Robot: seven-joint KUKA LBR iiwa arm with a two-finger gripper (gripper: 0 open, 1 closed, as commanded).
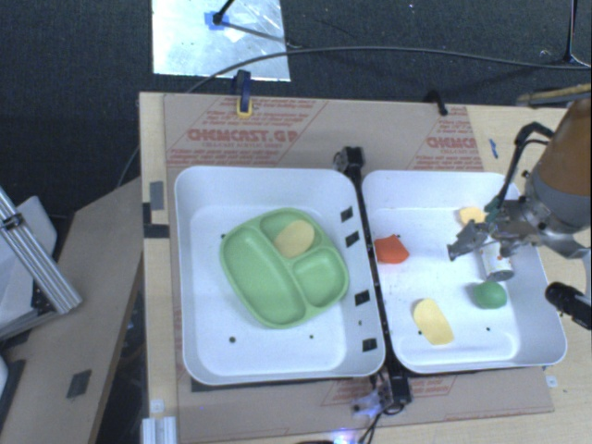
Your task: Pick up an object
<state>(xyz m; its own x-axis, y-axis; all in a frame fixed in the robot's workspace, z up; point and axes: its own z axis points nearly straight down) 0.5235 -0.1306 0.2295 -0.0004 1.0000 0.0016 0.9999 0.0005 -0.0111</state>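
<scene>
The gripper [498, 265] hangs at the frame's right over the right bin [462, 354]; its state I cannot tell; the green object [489, 295] lies just below it, the orange object [391, 250] well left.

Even, fairly bright overhead light, no hard shadows. Both white bins [277, 359] run close to clipping; their floors show little texture. Strongest glare: foil-like sheet [220, 26] at 12 o'clock, blown-out patches across it. Soft, short shadow under the green plate [268, 285], falling toward 6 o'clock. Dark carpet [74, 81] at 10 o'clock is nearly black, detail crushed. Focus decent at centre; printed text on the cardboard [240, 137] is readable but soft. Arm [564, 174] at 3 o'clock is blurry, edges smeared, orange tone bleeding. Small objects in the right bin have fuzzy outlines. Slight noise in dark areas. No obvious barrel distortion at the edges.
</scene>
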